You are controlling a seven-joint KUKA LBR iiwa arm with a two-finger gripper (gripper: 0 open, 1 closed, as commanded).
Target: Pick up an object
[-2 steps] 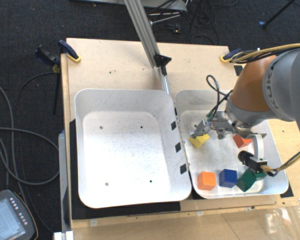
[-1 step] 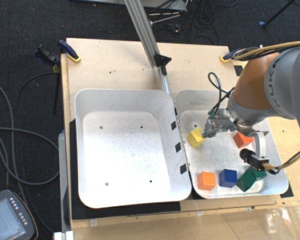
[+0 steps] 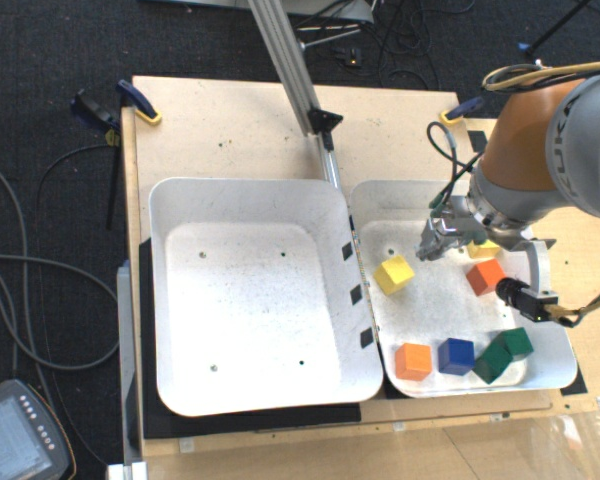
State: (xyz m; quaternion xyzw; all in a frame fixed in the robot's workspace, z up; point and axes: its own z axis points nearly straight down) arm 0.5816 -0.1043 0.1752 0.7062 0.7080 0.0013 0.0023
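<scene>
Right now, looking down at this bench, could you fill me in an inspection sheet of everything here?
Surface: pale wooden bench bearing a left white bin and a right white bin, side by side.
Job's things: all in the right bin: yellow cube, red-orange block, orange cube, blue cube, two green blocks touching.
Clutter: nothing seen.
Grippers: gripper low over the right bin, up and right of the yellow cube; holding nothing visible.
Cables: black cables on the floor at left.
Surroundings: dark carpet, metal pole, handheld screen.
</scene>
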